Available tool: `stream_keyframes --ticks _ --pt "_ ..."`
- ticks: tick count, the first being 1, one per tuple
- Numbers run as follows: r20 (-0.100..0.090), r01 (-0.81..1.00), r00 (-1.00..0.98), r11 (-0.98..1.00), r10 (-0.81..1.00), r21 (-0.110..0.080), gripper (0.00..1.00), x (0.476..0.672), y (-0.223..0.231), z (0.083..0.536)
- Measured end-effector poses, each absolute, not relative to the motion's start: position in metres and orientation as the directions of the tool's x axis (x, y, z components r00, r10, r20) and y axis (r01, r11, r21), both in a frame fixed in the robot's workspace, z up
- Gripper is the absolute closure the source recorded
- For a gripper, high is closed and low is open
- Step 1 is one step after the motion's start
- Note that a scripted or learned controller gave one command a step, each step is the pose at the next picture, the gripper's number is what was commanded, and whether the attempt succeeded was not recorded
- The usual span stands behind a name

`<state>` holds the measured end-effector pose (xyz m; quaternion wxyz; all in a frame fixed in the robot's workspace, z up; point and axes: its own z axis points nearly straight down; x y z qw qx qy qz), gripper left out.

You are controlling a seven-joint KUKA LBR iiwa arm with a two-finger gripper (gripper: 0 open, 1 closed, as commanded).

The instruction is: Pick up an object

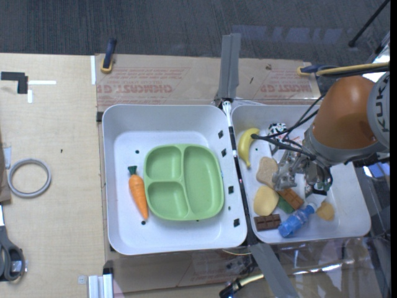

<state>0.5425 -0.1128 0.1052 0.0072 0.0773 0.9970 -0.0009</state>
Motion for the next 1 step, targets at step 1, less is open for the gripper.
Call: stream_keyframes --ticks 1 --pt "-0.014 0.154 -0.988 0.988 0.154 -0.001 0.00 0.5424 -0.1126 0.1051"
